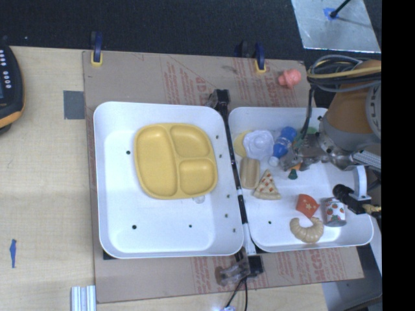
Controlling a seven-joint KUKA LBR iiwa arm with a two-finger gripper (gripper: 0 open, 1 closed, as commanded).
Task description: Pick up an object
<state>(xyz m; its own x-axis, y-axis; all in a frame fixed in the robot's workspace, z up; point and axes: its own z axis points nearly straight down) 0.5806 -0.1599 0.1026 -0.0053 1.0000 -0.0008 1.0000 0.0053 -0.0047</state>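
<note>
Far to the left of the pincer (297, 164), a yellow divided plate (175, 159) is seen lying in the left bin (110, 193), well apart from any likely grasp. Nearer, still to its left in the right bin (363, 235), a beige block (249, 172) and a pizza slice toy (266, 186) are set close together, with a clear crumpled piece (260, 144) just above them. Just beside the pincer, up and to its left, a blue bottle (284, 141) is found; this is judged the likeliest target, along with a small dark bit at the tip.

Whether the pincer is open or closed cannot be told, and nothing is seen gripped.

Below and to the right, a red block (307, 204), a croissant toy (307, 230) and a patterned cup (334, 212) are clustered. A miss could be caused by the bottle rolling off, or neighbours could be dragged along.
</note>
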